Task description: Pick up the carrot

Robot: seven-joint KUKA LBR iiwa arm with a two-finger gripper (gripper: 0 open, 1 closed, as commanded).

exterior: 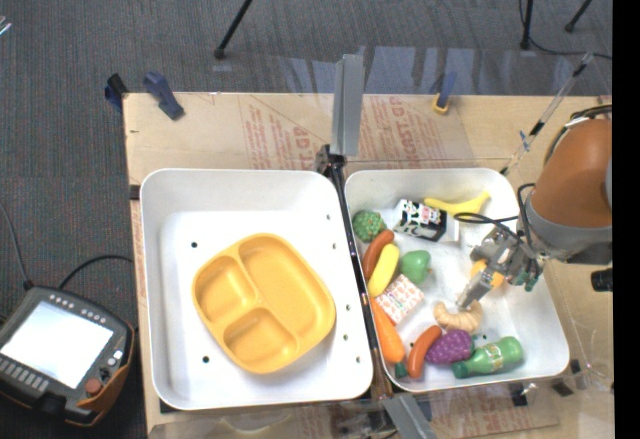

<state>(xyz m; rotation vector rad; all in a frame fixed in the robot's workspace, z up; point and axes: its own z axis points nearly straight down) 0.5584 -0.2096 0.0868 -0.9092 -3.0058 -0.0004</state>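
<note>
The carrot [386, 327] is a long orange toy with a green tip, lying along the left wall of the right bin [545, 322], near its front. My gripper [477, 289] hangs over the middle of that bin, angled down and to the left. It is just above a tan croissant [455, 315] and about a hand's width to the right of the carrot. A pink box [400, 299] lies between the two.
Crowding the right bin are a yellow corn cob [384, 269], a green pepper [415, 265], a red-orange sausage [377, 249], a banana [458, 203], a milk carton [418, 218], purple grapes [450, 347] and a green bottle [490, 357]. The left bin [170, 227] holds a yellow divided plate [262, 299].
</note>
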